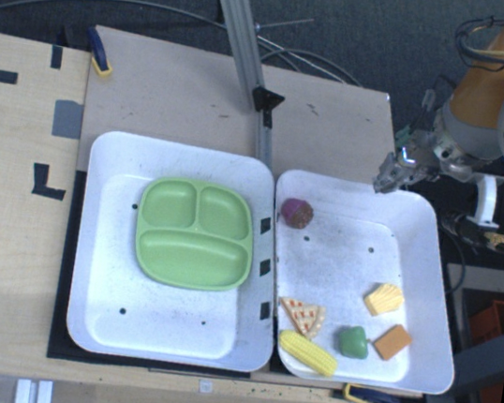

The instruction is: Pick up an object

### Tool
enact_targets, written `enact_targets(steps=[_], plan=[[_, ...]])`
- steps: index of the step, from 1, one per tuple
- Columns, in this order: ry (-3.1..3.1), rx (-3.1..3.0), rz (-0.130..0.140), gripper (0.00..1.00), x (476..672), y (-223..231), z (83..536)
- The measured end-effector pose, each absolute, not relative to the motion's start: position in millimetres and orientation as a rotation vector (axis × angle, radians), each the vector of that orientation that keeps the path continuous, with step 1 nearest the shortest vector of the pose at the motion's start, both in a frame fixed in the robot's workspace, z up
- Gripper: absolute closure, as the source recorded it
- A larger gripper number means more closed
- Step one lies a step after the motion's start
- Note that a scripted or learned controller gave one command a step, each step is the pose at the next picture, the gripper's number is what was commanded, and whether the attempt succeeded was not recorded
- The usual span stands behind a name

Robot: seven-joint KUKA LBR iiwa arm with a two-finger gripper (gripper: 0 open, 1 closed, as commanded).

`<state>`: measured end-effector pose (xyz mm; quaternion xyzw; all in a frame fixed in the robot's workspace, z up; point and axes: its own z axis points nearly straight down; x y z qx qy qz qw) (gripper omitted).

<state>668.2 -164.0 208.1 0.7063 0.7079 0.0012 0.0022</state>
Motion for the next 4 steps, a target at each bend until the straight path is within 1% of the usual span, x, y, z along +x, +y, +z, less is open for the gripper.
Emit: enact_targets(steps=[1, 2, 3, 4], plan=[[2.22, 2.216, 0.005, 1.0, 669.5, -164, 262], [2.227, 2.218, -0.001, 1.0, 646.8, -120, 265], [2.229, 2.218, -0.003, 1.0, 630.2, -72, 247], [2.231, 2.216, -0.002, 1.0, 614.4, -17, 250]])
